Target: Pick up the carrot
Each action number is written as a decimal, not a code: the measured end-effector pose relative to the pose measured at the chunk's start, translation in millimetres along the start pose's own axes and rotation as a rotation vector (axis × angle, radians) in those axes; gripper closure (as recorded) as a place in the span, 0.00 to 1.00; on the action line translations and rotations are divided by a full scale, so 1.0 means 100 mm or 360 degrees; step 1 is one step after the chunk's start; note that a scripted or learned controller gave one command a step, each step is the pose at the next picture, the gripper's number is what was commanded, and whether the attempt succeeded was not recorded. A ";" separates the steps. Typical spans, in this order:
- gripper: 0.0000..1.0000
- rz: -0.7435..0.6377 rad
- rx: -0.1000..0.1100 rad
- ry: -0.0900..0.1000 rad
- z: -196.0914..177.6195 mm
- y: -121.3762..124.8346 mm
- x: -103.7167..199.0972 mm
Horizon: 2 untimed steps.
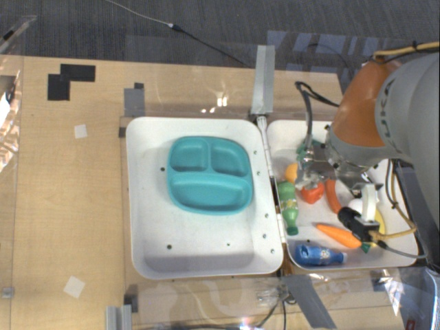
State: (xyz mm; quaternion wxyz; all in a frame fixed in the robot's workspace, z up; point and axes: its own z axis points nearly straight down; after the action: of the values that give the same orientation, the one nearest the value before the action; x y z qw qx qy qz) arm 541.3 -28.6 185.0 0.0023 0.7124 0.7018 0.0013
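Observation:
The carrot [338, 235], orange with a green tip at its right end, lies flat near the front of the right bin [278, 133]. My gripper [311, 176] hangs low over the middle of that bin, up and to the left of the carrot and apart from it. Directly under the gripper sits a small red-orange piece [313, 194]. The arm's grey body and orange band hide the bin's right side.
A green bottle [289, 208] lies along the right bin's left wall, with a yellow-orange piece [291, 172] above it. A long red-orange item [333, 195] and a blue item [317, 255] flank the carrot. The left bin [144, 205] holds a teal divided plate [209, 174].

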 end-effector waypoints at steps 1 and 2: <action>0.00 -0.0005 0.0001 0.0002 0.00 0.00 0.02; 0.00 -0.0237 0.0012 0.0000 0.85 0.00 -0.59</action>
State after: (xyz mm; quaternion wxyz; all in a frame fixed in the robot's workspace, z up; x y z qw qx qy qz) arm 540.6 -88.1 100.1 -0.0002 0.6582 0.7528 -0.0014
